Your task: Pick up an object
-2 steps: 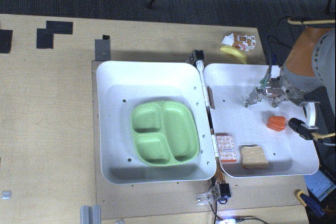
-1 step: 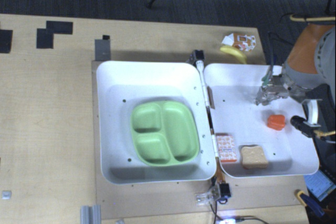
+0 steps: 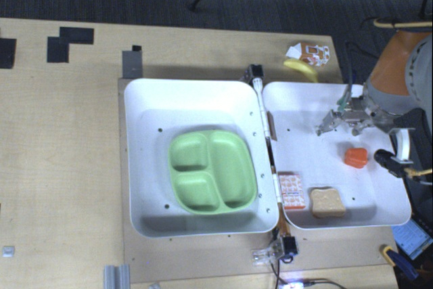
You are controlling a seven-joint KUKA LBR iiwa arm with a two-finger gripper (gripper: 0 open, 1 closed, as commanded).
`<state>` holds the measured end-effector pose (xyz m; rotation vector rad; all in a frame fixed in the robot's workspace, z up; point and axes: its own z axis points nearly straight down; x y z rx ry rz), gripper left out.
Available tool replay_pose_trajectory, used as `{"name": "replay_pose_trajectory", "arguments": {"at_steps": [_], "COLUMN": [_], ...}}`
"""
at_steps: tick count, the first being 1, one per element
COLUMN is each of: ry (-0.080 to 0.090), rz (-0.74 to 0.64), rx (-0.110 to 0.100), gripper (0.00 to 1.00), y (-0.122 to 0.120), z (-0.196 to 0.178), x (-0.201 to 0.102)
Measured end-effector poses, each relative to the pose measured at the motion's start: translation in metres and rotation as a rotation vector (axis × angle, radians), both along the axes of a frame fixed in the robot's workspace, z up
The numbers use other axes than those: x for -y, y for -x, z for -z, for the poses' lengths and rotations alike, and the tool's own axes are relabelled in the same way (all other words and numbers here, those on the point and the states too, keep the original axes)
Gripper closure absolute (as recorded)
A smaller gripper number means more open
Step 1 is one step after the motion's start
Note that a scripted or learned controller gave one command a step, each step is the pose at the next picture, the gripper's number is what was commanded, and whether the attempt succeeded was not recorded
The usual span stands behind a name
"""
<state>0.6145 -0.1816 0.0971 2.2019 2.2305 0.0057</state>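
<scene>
Objects for picking are lying in the right bin (image 3: 298, 101): a tan bread-like slice (image 3: 327, 202) near its front wall, a small red-and-white printed packet (image 3: 290, 190) just left of that, touching the bin's left wall, and a small orange piece (image 3: 356, 158) farther right, apart from both. Largest in the scene, the table (image 3: 61, 166) is carrying both bins, and the left bin (image 3: 145, 105) is holding a green divided tray (image 3: 211, 171). The grey arm (image 3: 406, 81) is reaching in from the right, and its end effector (image 3: 345, 120) is hanging over the far part of the right bin, just beyond the orange piece; whether it is spread or pressed together I cannot tell, and nothing is showing in its grasp. The orange piece is sitting nearest, so it looks the likeliest target. Doing this well probably means centring over the piece before descending, since it is small and could be nudged aside.
</scene>
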Motion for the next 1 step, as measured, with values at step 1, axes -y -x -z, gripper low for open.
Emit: {"name": "replay_pose_trajectory", "arguments": {"at_steps": [1], "ry": [-0.003], "rz": [0.007], "rx": [-0.003], "gripper": [0.0], "y": [0.0489], "z": [0.011], "x": [-0.0696]}}
